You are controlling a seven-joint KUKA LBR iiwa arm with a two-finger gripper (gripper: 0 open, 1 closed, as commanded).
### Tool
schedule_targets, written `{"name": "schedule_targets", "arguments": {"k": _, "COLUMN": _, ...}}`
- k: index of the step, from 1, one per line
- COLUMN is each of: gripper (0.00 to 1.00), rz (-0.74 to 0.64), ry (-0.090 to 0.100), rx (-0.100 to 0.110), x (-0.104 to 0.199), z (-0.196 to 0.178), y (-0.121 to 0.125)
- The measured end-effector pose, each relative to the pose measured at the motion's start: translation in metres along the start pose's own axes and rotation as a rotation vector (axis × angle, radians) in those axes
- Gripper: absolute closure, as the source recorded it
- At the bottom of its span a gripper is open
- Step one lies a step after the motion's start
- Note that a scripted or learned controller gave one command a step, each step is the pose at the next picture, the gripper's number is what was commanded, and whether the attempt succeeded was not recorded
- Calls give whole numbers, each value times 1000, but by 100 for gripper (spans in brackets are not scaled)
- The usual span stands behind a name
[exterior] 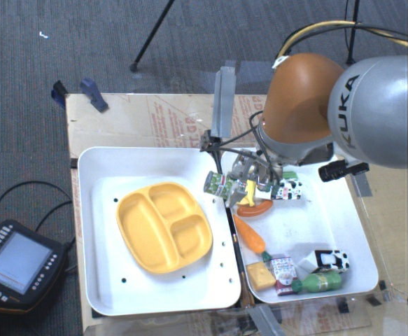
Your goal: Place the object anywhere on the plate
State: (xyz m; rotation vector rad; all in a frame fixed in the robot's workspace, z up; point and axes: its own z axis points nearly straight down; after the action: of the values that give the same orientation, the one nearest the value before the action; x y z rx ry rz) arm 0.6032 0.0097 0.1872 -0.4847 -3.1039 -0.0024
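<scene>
You see the grey arm (pixel 371 110), lettered "KUKA" on its side, reaching in from the right with its orange band (pixel 298 96) over the right bin (pixel 343 215). The gripper (pixel 252 180) sits at the bins' shared edge; you cannot tell its finger state. Just below it lie a yellow piece (pixel 249 193) on an orange-red disc (pixel 254 207), a green-labelled can (pixel 221 184), a carrot (pixel 250 235) and cow-patterned cartons (pixel 287 190); no label print is readable. The yellow plate (pixel 164 226), three compartments, lies in the left bin (pixel 99 187). Cardboard on the tabletop (pixel 148 121) bears red printing, illegible.
</scene>
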Motion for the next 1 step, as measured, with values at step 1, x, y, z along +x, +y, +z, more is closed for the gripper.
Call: {"name": "schedule_targets", "arguments": {"k": 1, "gripper": 100, "rz": 13, "ry": 2, "rx": 1, "x": 58, "z": 0, "y": 66}}
